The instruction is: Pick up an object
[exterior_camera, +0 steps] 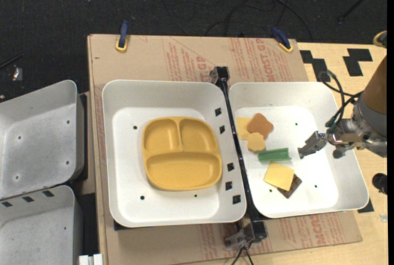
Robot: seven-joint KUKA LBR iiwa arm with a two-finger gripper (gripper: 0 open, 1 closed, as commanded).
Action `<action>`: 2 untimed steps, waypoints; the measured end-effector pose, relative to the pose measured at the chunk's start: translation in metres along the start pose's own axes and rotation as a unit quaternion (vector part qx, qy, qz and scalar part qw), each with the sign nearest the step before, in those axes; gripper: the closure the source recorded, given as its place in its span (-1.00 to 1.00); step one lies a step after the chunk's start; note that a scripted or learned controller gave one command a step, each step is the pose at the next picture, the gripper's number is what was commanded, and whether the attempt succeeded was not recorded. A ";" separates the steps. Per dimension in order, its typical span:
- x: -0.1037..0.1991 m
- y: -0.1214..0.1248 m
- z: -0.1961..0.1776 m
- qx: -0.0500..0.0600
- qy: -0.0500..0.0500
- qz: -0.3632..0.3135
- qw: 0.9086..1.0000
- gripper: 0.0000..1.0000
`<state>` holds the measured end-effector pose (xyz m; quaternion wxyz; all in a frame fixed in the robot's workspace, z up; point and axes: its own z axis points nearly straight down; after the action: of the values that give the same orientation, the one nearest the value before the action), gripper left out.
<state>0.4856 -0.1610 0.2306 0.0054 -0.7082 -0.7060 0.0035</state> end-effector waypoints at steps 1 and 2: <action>0.001 0.003 -0.006 -0.006 -0.001 -0.002 1.000 -1.00; 0.000 0.000 0.058 -0.003 0.000 -0.001 1.000 -1.00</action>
<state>0.4852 -0.1609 0.1723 0.0030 -0.7077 -0.7066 0.0017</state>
